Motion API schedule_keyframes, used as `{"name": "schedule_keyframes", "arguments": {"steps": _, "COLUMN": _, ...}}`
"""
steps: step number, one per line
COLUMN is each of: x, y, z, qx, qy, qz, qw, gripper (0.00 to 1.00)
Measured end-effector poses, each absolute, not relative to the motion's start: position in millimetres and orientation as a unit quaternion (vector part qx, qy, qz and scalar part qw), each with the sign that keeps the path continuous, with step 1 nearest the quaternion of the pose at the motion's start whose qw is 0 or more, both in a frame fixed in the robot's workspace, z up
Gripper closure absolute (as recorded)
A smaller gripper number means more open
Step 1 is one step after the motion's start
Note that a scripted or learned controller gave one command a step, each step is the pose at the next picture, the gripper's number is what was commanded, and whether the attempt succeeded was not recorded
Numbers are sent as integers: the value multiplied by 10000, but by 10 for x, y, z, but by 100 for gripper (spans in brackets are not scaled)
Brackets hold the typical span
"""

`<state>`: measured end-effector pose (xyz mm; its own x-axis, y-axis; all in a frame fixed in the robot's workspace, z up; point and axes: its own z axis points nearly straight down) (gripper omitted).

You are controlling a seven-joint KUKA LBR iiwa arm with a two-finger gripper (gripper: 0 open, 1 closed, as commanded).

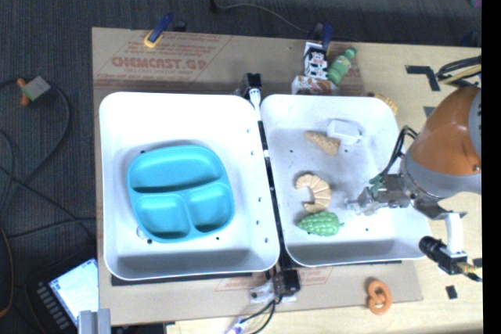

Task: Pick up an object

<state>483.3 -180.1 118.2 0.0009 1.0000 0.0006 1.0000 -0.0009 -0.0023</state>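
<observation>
So I'm reaching in from the right with my arm (450,145) over the right-hand bin (286,168), and my gripper (368,199) is hanging low over the bin floor, toward its right side. Honestly can't tell if the gripper is open or closed from up here, it's just a dark blurry clump at the end of my wrist, and nothing is visibly sitting in it.

The stuff to grab is all lying in that right bin. There's a green bumpy thing (319,224) near the front edge, looking like a toy bunch of grapes or similar. Just behind it, pretty much touching, a small tan piece (315,207), and behind that a croissant-looking curl (313,184). Further back there's a tan cone-shaped piece (321,141) right beside a small white object (345,129). All of them are lying left of my gripper, the green one being nearest but still apart from it.

The left bin (117,168) is holding a blue divided tray (180,192) with three compartments. On the tabletop (352,301), an orange ring-shaped thing (379,296) is lying in front of the right bin, and a green-and-white toy (329,68) is sitting behind it.
</observation>
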Motion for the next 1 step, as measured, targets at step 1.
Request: {"name": "schedule_keyframes", "arguments": {"steps": 1, "x": 4832, "y": -1801, "z": 1181, "qx": -7075, "qy": -7067, "qz": 7, "qw": 12, "gripper": 0}}
